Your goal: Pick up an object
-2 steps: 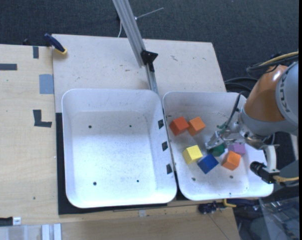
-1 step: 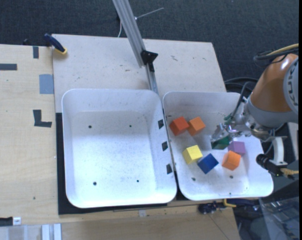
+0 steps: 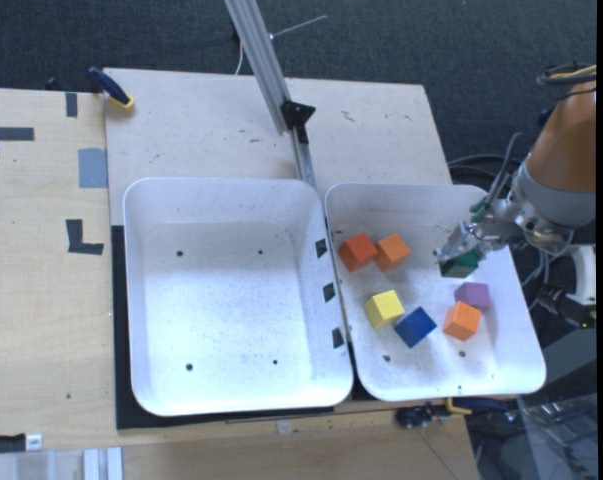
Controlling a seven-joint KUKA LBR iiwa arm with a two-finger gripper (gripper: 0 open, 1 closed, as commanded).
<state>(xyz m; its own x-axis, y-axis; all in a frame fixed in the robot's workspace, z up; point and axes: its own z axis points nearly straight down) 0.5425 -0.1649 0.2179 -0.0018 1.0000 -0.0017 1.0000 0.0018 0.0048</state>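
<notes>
We can see a small dark green block [image 3: 462, 263] pinched between the fingers of the gripper [image 3: 459, 255], closed on it over the right bin [image 3: 501, 368], near its right wall. That bin's got six blocks counting the green one: three orange [image 3: 357, 251], one yellow [image 3: 384, 307], one blue [image 3: 415, 326], one purple [image 3: 472, 294]. The left bin [image 3: 141, 298] sits right alongside.

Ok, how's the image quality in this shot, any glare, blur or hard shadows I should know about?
Camera view: light is even and soft, with only faint shadows under the blocks, like the blue block. The right bin looks bright but not blown out. The whole frame is slightly soft, and the tool is blurred enough that its detail is hard to make out.
</notes>
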